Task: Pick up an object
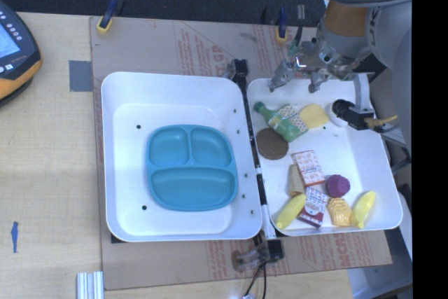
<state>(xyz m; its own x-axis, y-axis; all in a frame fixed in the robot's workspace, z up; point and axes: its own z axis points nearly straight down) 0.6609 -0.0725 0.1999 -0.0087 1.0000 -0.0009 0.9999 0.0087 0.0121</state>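
The bench (49,150) carries a brown cardboard sheet (182,45), and two white bins sit on it side by side. The left bin (119,150) holds a blue divided plate (190,167), lying flat near its centre. The right bin (381,171) holds a loose group of small items.

The grey arm (364,3), with its orange band, reaches in over the far edge of the right bin. The pincer (299,80) hangs above that far edge with its two fingers spread wide apart. Nothing lies between the fingers, and they touch none of the items.

Contents of the right bin, larger first: a green bottle (278,120) lying on its side just below the pincer; a brown disc (271,144) touching the bottle's near side; a yellow block (313,115) just beside the bottle; a red-and-white packet (308,166) near the middle; a second packet (315,205) towards the near wall; a yellow banana (290,211) touching it on the left; a purple ball (337,185); an orange piece (340,212); and a yellow lemon (364,206) near the near-right corner.
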